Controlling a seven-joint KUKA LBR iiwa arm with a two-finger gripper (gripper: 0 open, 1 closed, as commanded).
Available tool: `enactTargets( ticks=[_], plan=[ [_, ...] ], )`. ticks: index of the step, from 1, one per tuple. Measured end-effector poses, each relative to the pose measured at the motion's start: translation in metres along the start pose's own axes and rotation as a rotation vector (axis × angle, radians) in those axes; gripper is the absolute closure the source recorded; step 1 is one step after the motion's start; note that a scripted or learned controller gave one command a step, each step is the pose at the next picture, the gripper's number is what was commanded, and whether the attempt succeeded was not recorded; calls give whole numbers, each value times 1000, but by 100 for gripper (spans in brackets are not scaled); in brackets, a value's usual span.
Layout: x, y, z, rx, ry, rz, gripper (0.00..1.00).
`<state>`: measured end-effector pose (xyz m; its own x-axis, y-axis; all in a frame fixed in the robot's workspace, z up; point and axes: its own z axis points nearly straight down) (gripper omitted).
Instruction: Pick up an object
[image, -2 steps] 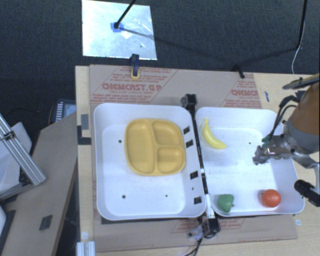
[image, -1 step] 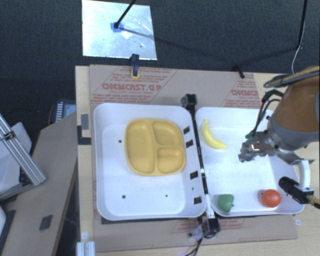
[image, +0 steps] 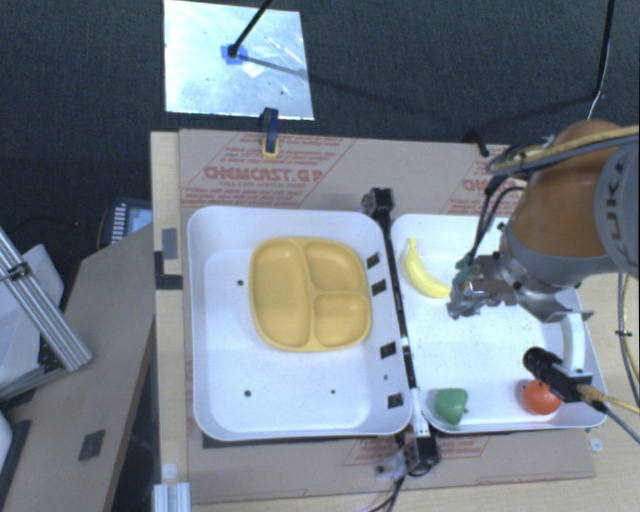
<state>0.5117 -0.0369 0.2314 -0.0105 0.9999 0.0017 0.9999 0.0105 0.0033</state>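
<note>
1. The banana (image: 422, 272) lies in the right bin (image: 480, 350), just beside the jaws (image: 466, 300)
2. Whether the jaws are wide or narrow, I cannot tell
3. Probably light, smooth plastic; grip across its middle

The curved yellow plastic banana (image: 422, 272) lies flat in the upper left part of the right-hand bin, near the divider, its length running from upper left to lower right. The small green rounded pepper-like object (image: 450, 404) rests near the lower left corner of that bin. The small orange-red round fruit-like object (image: 540, 397) rests near the lower right corner, well apart from the green object.
</note>
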Motion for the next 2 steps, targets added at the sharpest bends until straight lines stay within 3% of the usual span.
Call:
enactTargets(
  ticks=[2],
  plan=[
    [123, 7, 6, 2, 1, -2, 100]
  ],
)
